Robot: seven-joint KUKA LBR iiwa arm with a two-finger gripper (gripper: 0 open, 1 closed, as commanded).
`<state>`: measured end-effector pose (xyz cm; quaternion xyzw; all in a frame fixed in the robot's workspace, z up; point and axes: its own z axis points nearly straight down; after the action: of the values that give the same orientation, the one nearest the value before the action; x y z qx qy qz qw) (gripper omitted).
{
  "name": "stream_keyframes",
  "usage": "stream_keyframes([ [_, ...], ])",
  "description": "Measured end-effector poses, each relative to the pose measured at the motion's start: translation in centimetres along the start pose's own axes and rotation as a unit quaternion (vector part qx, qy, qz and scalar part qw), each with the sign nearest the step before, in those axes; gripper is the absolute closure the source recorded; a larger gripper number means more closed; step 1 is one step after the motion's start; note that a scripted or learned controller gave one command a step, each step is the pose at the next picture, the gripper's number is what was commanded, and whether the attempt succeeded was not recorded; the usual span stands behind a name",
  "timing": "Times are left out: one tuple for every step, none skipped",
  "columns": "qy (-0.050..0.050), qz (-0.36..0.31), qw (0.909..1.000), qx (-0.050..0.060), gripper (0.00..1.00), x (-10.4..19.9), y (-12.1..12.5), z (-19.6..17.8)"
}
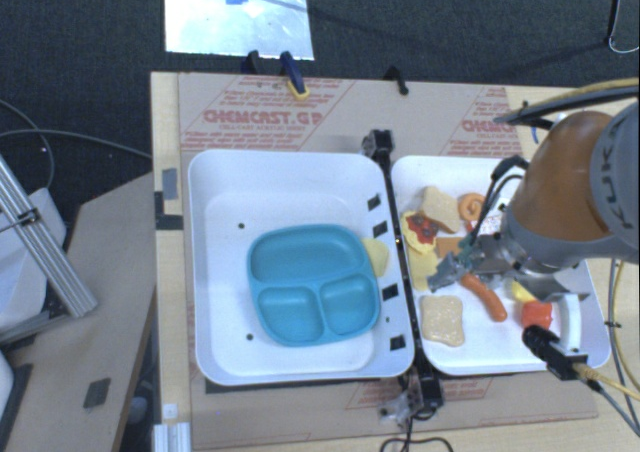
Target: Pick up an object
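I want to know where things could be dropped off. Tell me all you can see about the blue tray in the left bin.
The blue tray is a light blue, smooth, plastic-looking dish with rounded corners, divided into three compartments: one long one at the far side and two smaller ones nearer the camera. It lies flat on the floor of the left bin, turned slightly askew. A pale yellow object sits against its right edge.

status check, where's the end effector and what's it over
End effector low in right bin, among toy food. Nearest: orange sausage, bread slice. Nothing seen held. Blue tray in left bin.
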<state>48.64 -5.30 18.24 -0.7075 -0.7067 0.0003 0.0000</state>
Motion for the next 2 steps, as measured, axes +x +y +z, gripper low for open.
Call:
stream_keyframes([
  [0.0, -0.004, 1.0, -0.001, 0.0, 6.5, 1.4, -0.2],
  [0.0, -0.001, 1.0, 0.0, 0.0, 3.8, 0.0, -0.2],
])
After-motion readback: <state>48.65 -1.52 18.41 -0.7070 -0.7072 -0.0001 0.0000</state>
